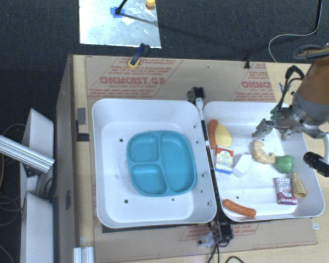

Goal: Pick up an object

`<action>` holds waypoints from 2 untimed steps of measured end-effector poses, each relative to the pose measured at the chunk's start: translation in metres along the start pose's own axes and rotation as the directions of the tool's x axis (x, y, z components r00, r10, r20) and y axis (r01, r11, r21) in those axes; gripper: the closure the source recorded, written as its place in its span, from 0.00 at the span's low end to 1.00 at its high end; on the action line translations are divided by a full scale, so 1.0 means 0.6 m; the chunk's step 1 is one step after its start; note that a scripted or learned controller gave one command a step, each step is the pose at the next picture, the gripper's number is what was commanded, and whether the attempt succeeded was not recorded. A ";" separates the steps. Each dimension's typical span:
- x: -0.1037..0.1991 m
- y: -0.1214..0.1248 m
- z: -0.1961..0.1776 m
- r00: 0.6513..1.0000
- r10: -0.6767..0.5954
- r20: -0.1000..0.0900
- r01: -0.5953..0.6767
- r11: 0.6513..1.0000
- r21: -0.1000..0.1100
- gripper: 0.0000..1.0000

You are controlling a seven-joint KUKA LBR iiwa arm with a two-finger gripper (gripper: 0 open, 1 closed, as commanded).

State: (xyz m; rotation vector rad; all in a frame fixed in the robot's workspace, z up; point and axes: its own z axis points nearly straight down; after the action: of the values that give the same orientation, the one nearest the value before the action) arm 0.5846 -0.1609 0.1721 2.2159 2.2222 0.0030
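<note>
1. Gripper (274, 126) hovered over the right bin's (318, 201) far side; we could not tell its state.
2. We saw the beige piece (261, 152) lying loose just nearer.
3. We judged nothing lifted; picking remained.

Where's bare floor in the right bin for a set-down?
Right bin: bare floor between the sausage at the front and the packet, and along the back wall behind the lemon. The middle is crowded: carton, white block, pale lump, green piece.
</note>
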 end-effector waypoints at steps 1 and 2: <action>-0.013 0.013 0.088 1.000 0.001 -0.001 -0.001 1.000 0.004 0.00; -0.028 -0.019 0.094 1.000 0.002 0.000 -0.002 1.000 0.003 0.00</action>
State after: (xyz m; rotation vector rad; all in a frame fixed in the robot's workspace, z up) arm 0.5732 -0.1781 0.1158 2.2194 2.2219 0.0003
